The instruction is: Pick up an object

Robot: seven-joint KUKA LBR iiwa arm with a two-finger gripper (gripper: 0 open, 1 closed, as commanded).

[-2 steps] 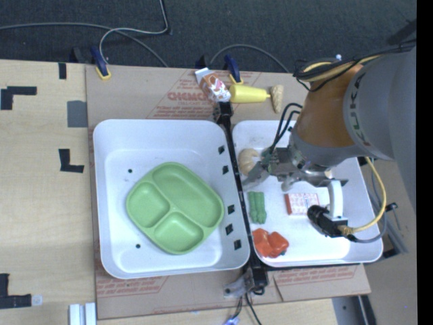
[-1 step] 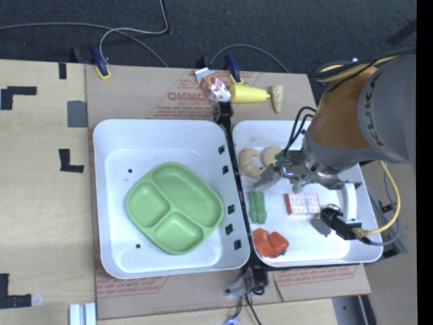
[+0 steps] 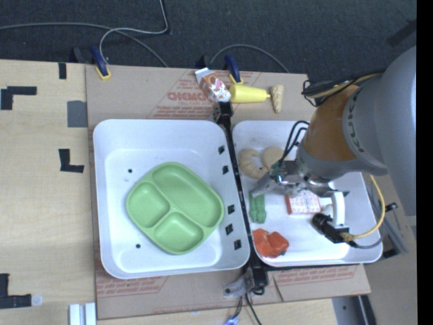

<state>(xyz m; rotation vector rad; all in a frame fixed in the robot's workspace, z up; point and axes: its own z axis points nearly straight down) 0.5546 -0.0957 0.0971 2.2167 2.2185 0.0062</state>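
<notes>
Camera view: the tool (image 3: 276, 179) sits low in the right bin (image 3: 358, 252) at the frame's centre right, whether clenched or released I cannot tell, just beside a tan object (image 3: 249, 161), above a green object (image 3: 258, 208) and an orange-red one (image 3: 270, 243)

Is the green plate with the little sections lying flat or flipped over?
Flat, right side up. The green plate lies in the left bin with its three hollow sections facing up, and nothing in them.
</notes>
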